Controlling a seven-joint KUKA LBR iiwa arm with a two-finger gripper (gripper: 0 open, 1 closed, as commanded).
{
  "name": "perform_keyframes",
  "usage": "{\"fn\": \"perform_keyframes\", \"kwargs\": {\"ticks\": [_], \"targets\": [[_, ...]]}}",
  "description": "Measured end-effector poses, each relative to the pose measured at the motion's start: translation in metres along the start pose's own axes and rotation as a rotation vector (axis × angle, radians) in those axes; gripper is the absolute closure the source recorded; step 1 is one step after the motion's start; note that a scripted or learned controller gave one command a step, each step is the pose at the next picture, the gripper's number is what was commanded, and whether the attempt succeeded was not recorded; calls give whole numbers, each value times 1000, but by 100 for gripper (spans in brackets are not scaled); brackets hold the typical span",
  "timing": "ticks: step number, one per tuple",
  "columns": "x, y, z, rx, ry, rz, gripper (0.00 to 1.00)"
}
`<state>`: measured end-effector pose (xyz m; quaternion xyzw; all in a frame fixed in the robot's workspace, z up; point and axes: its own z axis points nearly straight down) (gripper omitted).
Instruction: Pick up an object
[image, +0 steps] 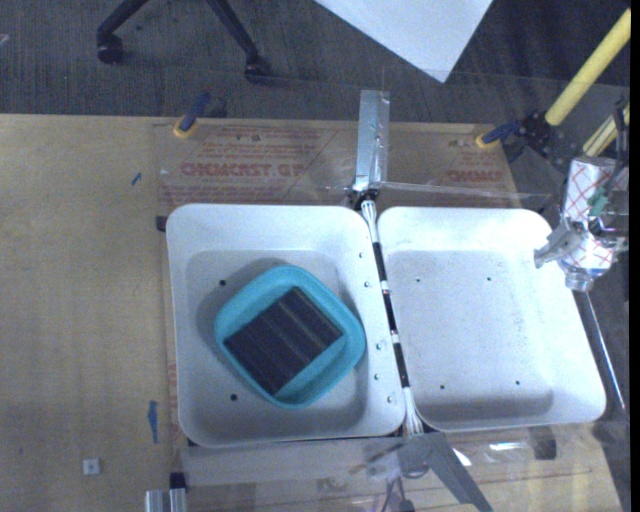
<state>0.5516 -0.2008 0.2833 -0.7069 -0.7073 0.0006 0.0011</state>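
The step in hand looks like the approach: the pincer sits at the far right rim of the right-hand shallow white bin, well apart from the only object on offer; whether it is wide or narrow I cannot tell, the view being too blurred there. To do it well, the arm should cross the divider between the 2 bins, come down over the middle of the object, and close across a raised edge rather than the flat centre; a slanted descent would likely nudge it away.

The object is a turquoise, rounded-square plastic container with a dark ribbed insert; it lies in the left-hand shallow white bin, turned diagonally, nearer the bin's front; the wooden table carries both bins.
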Motion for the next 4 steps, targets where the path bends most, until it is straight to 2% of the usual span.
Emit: {"fn": "perform_keyframes", "kwargs": {"ticks": [1, 2, 3, 4], "targets": [[49, 1, 183, 0, 0, 112, 0], [47, 0, 174, -1, -1, 117, 100], [115, 25, 99, -4, -2, -170, 100], [98, 38, 105, -5, -3, -362, 100]]}}
